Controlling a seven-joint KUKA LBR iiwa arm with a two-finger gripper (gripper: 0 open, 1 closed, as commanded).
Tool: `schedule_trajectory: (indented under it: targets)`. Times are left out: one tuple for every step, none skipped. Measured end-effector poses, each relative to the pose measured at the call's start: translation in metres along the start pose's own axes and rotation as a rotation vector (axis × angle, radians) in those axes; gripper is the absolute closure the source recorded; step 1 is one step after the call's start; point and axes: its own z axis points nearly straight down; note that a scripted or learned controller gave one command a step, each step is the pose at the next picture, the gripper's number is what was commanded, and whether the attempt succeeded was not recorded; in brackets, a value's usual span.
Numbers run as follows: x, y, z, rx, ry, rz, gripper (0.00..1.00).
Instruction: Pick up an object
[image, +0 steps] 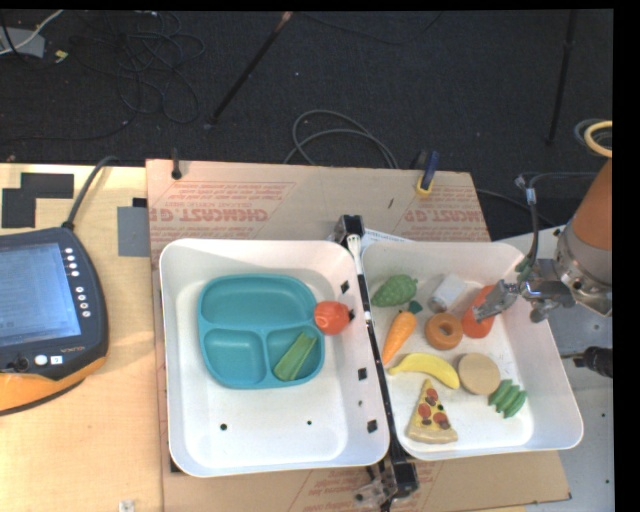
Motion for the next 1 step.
schedule_trajectory:
  targets:
    - [0.0024, 0.0507, 0.105, -0.012, -0.002, -0.003, 0.0]
